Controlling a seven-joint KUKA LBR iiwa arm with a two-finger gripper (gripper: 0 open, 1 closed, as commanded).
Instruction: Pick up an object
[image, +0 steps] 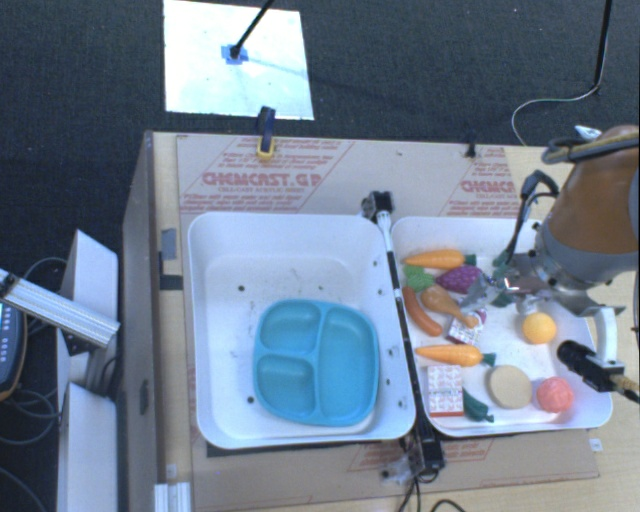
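Plastic toy food fills the right bin (600, 415), and I see my gripper (487, 291) low among it beside the purple grapes (460, 279); whether it is apart or clamped I cannot tell. I judge the grapes light, stiff and knobbly, best pinched across their narrow middle, with carrots (435, 259) crowding close.

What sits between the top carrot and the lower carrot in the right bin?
In the camera view, between the top carrot and the lower carrot lie a purple grape bunch, a brownish sausage-like piece and a reddish one.
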